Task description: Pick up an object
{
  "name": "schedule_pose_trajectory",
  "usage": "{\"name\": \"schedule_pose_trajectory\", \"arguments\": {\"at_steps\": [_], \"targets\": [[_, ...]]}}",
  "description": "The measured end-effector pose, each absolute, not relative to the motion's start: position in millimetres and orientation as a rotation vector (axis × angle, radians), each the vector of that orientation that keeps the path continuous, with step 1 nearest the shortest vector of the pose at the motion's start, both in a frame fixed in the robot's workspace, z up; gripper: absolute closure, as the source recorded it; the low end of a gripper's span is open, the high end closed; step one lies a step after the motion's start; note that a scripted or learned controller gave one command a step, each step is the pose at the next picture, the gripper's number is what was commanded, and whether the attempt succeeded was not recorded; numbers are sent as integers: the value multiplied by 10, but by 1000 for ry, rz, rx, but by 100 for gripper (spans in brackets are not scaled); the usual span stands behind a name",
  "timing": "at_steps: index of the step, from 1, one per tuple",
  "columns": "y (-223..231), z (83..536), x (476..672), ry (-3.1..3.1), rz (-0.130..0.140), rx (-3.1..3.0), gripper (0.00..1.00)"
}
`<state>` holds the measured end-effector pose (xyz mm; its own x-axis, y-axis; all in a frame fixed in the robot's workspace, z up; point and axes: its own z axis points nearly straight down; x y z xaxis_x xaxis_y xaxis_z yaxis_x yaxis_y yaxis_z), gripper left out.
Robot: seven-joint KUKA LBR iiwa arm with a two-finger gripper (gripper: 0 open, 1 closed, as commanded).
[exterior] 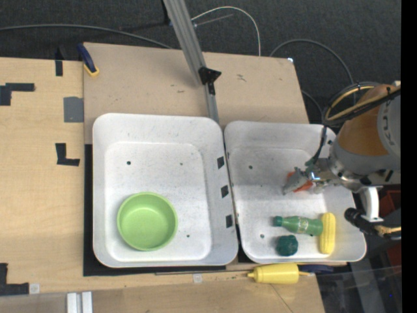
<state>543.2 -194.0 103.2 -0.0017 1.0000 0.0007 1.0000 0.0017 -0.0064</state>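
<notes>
Arm (368,139): comes in from the right, low over the right bin (260,142).
Gripper (296,182): middle of the right bin; I cannot tell if its fingers are apart or together.
Bottle (300,224): green, lying at the lower right, below the gripper.
Corn (327,233): yellow, touching the bottle's right end.
Green lump (286,244): just under the bottle.
Bowl (147,221): green, lower left of the left bin (156,132).

The two shallow bins (163,132) were white, faintly speckled with dark flecks. The round plastic bowl (147,221) was lime green. The small plastic bottle (299,225) was green, the lumpy round object (286,244) dark teal, and the corn-cob-shaped toy (327,233) yellow. The squeeze bottle (276,274) on the bench was yellow. The bench top (39,175) was pale tan wood with black tape marks.
</notes>
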Motion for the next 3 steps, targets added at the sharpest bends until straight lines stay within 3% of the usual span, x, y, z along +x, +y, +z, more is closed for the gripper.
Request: {"name": "schedule_pose_trajectory", "arguments": {"at_steps": [1,3], "targets": [[-1939,1157,5443,-2223,3,-2216,100],[-1949,2270,5537,-2227,-3,-2222,100]]}}
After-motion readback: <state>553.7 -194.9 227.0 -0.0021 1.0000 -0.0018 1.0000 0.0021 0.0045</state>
